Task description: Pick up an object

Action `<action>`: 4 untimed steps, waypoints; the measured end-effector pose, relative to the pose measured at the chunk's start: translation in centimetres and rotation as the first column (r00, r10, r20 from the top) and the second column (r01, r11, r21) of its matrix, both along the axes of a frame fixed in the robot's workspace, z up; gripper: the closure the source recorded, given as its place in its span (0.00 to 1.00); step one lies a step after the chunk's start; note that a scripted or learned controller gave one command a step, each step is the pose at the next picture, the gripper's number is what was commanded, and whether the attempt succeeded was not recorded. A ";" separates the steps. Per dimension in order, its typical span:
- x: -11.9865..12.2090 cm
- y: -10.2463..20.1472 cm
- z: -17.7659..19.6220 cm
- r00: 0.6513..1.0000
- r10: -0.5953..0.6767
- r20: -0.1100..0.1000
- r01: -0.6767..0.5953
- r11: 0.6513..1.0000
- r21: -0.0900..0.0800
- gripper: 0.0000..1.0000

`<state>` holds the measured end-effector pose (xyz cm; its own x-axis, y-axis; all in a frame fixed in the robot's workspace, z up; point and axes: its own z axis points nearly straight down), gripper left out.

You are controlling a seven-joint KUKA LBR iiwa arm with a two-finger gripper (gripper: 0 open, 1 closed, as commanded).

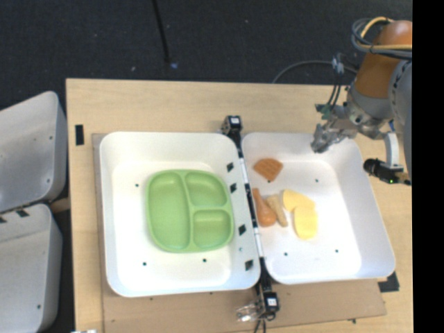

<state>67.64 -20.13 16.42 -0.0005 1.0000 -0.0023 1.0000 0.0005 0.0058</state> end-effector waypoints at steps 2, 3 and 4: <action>0.0 0.5 9.1 1.000 0.003 0.000 -0.003 1.000 0.000 1.00; -2.2 5.2 10.0 1.000 0.004 -0.005 -0.004 1.000 0.002 1.00; -3.9 10.4 9.6 1.000 0.005 -0.007 -0.005 1.000 0.002 1.00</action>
